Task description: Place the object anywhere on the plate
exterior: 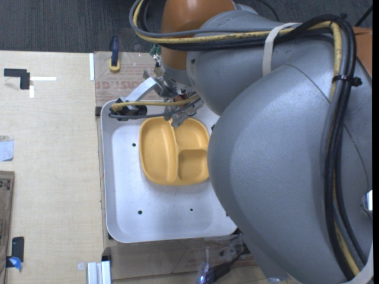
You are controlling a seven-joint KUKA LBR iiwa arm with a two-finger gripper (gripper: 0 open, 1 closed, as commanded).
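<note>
A yellow plate (pixel 172 149) with three compartments lies in the upper middle of a shallow white bin (pixel 127 218). My gripper (pixel 179 112) hangs over the plate's far rim, just above the divider between the compartments. No loose object can be made out on the plate or at the gripper. The large grey arm (pixel 284 141) hides the plate's right edge and the whole right side of the scene.
A pale wooden bench top (pixel 47 158) stretches to the left of the bin. A blue and yellow clamp (pixel 113 55) sits on the bench edge behind the bin. Small dark items (pixel 16 76) lie at the far left.
</note>
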